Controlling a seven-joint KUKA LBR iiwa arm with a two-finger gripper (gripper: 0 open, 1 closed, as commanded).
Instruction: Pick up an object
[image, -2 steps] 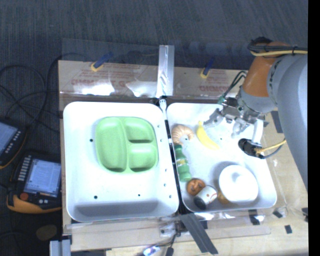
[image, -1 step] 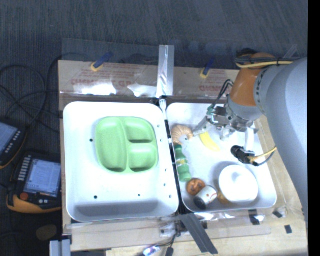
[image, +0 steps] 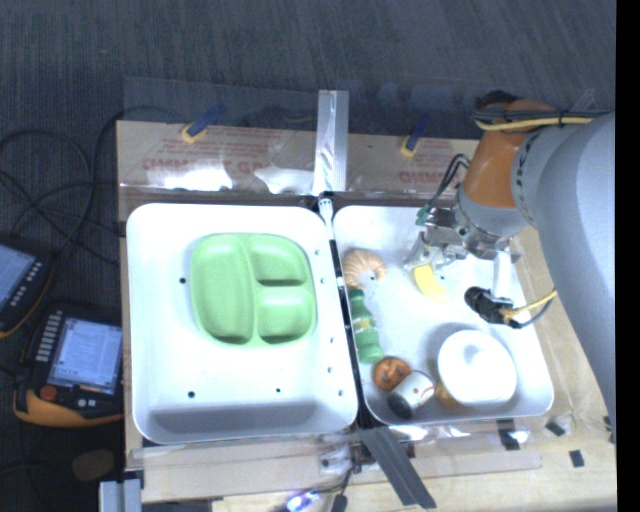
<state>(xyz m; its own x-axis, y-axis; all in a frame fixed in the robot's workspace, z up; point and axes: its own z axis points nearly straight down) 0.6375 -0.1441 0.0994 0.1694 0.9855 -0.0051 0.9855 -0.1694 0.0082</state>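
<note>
My gripper (image: 436, 252) hangs low in the upper part of the right bin (image: 540, 395), under the orange wrist band. A small yellow object (image: 430, 281) lies on the bin floor right beneath the gripper's tip; whether they touch is unclear. Other objects in this bin are a tan shell-like pastry (image: 362, 266), a green bottle (image: 363, 328), a brown ball (image: 391, 372), a small dark-mouthed cup (image: 410, 393) and a white upturned bowl (image: 477, 366).
The left bin (image: 160, 400) holds a green divided plate (image: 253, 286). A black connector with a yellow cable (image: 492, 303) hangs from the arm above the white bowl. The bins' shared wall (image: 340, 300) runs beside the pastry and bottle.
</note>
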